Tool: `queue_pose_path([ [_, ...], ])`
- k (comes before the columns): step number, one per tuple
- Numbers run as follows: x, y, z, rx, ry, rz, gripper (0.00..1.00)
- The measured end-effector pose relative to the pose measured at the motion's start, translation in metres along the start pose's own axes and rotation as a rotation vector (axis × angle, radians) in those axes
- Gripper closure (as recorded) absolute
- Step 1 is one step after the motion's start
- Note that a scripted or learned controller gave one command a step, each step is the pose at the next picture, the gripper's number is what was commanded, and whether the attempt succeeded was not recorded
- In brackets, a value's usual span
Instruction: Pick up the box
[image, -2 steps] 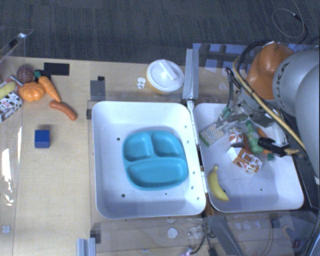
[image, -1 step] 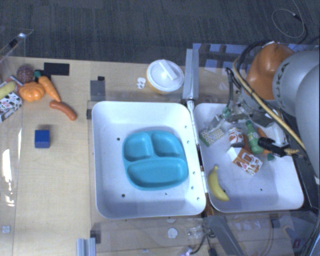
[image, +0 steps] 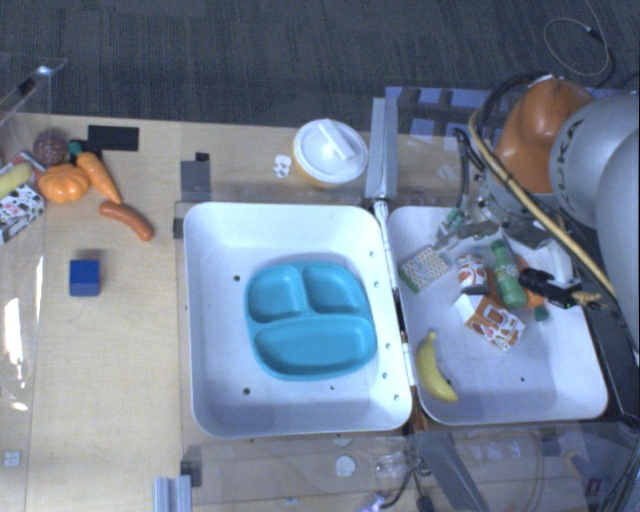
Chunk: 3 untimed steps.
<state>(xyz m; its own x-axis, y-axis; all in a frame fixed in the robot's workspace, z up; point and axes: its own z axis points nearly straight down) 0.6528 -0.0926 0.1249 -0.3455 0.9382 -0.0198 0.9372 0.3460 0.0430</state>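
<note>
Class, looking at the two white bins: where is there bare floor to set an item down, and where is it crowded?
Free: right bin floor right of the yellow banana, below the orange-white box; left bin margins around the blue divided tray. Crowded: the right bin's upper half, under the gripper.

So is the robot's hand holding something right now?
End effector: low over the right bin, near the box; what it holds cannot be told.

Blue divided tray (image: 312, 318) mid left bin (image: 210, 400); banana (image: 434, 369) at seven o'clock in right bin (image: 570, 400); blue cube (image: 85, 277), carrot (image: 98, 175), sausage (image: 126, 220) at ten o'clock on the bench (image: 100, 400)
</note>
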Motion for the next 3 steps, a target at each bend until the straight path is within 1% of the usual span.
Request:
queue_pose_path([
  [1,0.0,0.0,0.0,0.0,0.0,0.0,0.0],
  [2,0.015,-0.035,0.025,0.016,0.008,0.034,0.0],
  [3,0.007,-0.015,0.027,0.022,0.01,0.097,0.0],
])
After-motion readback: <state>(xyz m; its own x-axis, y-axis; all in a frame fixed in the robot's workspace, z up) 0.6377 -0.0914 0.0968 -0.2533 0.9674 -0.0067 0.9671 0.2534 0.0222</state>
